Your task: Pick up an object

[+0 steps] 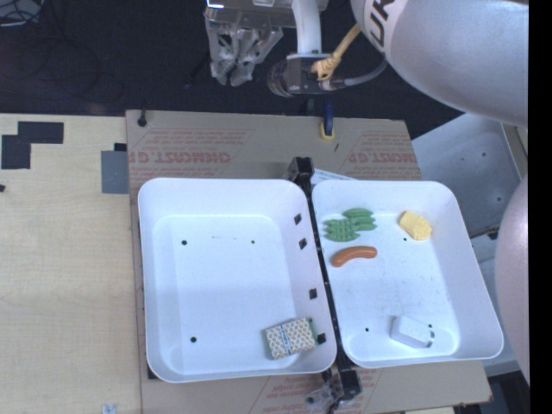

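White plastic makes up both shallow bins, the left bin and the right bin, set side by side on the surface. The hand hangs high beyond the far edge of the bins, over the dark area behind the surface, well apart from everything in them. It has hold of nothing; whether it is spread or closed I cannot tell.

Several things could be picked. In the left bin, a small patterned block lies near the front right corner, close to the dividing wall. In the right bin, a green ridged piece sits toward the far left, an orange sausage-shaped piece lies just in front of it, a yellow chunk rests further right, and a white block lies near the front edge.

The orange piece looks light and probably smooth, so it may roll or slip; gripping across its narrow middle seems best. The yellow chunk looks compact and easy to pinch across its short sides. The patterned block appears light but sits close to the wall, leaving little room on that side.
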You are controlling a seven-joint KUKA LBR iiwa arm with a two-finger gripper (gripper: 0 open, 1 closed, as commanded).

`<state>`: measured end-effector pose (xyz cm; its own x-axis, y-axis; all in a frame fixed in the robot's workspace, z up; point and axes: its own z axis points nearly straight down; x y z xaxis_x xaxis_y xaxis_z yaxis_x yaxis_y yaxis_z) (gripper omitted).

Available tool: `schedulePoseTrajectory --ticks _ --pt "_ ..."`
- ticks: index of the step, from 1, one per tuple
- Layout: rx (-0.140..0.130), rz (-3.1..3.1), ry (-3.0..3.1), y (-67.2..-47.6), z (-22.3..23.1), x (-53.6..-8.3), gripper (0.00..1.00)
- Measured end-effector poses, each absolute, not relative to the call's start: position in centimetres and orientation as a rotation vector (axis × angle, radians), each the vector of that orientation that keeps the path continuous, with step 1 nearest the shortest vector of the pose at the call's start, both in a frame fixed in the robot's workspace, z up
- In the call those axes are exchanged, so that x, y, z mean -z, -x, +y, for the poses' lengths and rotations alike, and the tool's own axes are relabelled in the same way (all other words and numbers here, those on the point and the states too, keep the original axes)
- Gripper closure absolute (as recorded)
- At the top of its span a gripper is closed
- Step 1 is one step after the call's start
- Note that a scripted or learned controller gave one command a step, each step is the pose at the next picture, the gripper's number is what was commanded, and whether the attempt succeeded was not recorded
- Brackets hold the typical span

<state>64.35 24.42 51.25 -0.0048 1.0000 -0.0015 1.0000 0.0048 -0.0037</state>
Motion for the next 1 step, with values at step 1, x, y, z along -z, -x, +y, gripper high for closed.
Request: schedulePoseTrajectory --ticks 1 --pt "-0.015 -2.217 2.22 -64.31 20.75 -41.13 1.0"
